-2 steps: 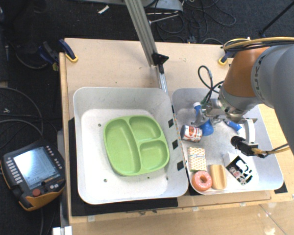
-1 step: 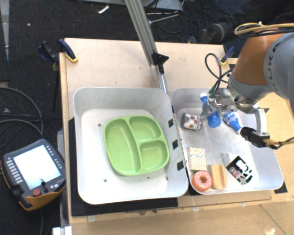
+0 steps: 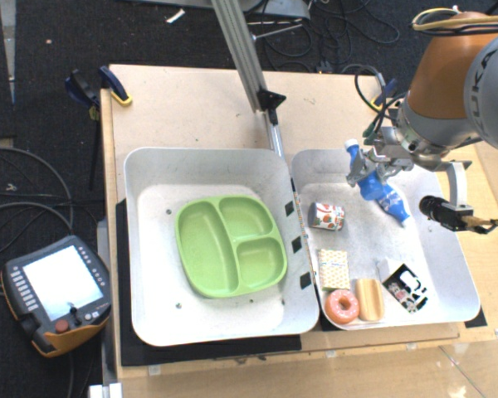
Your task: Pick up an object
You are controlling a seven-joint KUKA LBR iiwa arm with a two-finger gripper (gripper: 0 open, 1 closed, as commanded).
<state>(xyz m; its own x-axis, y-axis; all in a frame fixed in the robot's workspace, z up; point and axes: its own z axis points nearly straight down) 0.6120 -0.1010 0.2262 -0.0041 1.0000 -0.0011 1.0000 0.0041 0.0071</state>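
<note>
The gripper (image 3: 367,171) is hanging over the right bin (image 3: 448,264), its metal fingers pinching a blue plastic bottle (image 3: 382,191) at its capped end; the bottle is slanting down toward the bin floor. A small printed can (image 3: 329,215) is lying nearby. Farther off are sitting a wafer (image 3: 333,265), a pink glazed donut (image 3: 342,305), a tan bun (image 3: 368,298) and a black box (image 3: 405,288). A smooth green divided tray (image 3: 230,245) is resting in the left bin (image 3: 149,222).

the arm (image 3: 461,73) is cut by the right and top edges, so its base is not seen. the gripper (image 3: 367,166) fingers are too small and mixed with the blue bottle (image 3: 383,194) to tell how they stand. the print on the small can (image 3: 329,215) and on the black packet (image 3: 406,288) is too blurred to read. the teach pendant (image 3: 54,293) screen is washed out white
</note>
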